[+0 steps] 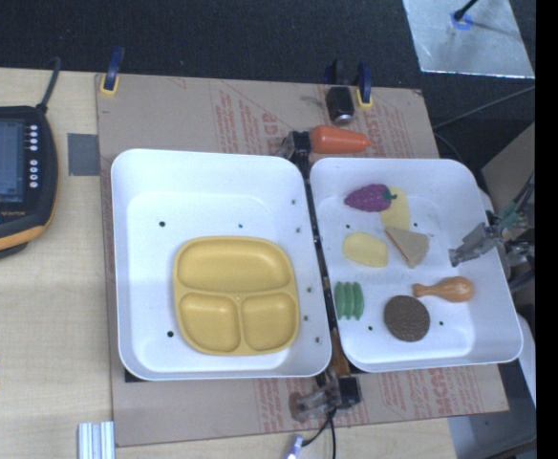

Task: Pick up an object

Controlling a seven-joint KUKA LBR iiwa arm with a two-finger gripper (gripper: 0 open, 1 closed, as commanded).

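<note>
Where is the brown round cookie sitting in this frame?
The brown cookie lies in the right bin, near its front edge, with the green pea pod to its left and the drumstick just behind it to the right.

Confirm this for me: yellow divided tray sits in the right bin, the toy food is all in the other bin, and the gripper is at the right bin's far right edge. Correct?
Not quite. The camera view shows the yellow divided tray in the left bin, not the right. The toy food, such as the purple piece and brown disc, lies in the right bin, and the gripper is at that bin's right edge.
</note>
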